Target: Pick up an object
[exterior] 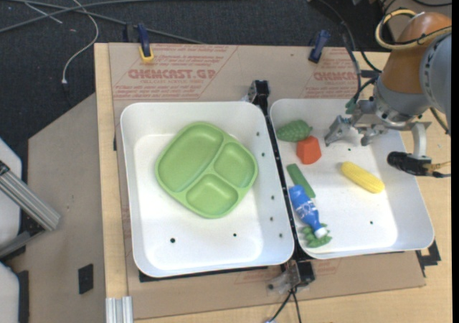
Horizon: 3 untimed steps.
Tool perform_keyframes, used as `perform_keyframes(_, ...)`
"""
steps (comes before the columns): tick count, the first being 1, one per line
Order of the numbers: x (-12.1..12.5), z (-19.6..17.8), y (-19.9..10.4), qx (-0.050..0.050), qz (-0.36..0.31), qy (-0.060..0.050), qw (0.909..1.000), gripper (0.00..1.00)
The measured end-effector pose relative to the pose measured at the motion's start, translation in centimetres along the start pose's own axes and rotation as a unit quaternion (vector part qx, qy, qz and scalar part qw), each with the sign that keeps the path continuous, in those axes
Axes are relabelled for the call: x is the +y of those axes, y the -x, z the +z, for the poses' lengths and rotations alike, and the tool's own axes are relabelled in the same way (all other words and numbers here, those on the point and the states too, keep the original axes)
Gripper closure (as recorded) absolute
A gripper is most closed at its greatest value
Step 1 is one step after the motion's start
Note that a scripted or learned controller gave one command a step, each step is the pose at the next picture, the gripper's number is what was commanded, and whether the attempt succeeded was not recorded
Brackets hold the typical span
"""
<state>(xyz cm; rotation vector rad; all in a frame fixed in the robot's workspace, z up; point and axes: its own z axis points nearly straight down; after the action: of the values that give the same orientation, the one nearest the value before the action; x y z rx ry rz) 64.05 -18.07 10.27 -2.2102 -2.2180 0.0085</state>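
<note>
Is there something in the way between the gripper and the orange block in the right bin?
Nothing visible. The gripper hovers just right of the orange block, with bare bin floor between them; the green leafy toy lies beyond it.

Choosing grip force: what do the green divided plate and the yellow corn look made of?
Green divided plate: likely rigid moulded plastic, judging by its uniform colour, smooth soft sheen and rounded compartment ridges. Yellow corn: probably toy plastic or rubber, plain yellow and matte; texture too small to tell.
</note>
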Motion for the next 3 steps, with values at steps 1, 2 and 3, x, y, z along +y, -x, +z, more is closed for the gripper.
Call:
perform_keyframes(1,0.1,-1.2,0.0,0.0,-0.001,0.001,1.0,1.0)
perform_keyframes(2,0.3,-5.5,0.7,-0.002,0.001,0.006,1.0,1.0)
perform_keyframes(3,0.3,-11.7,0.5,-0.002,0.001,0.007,1.0,1.0)
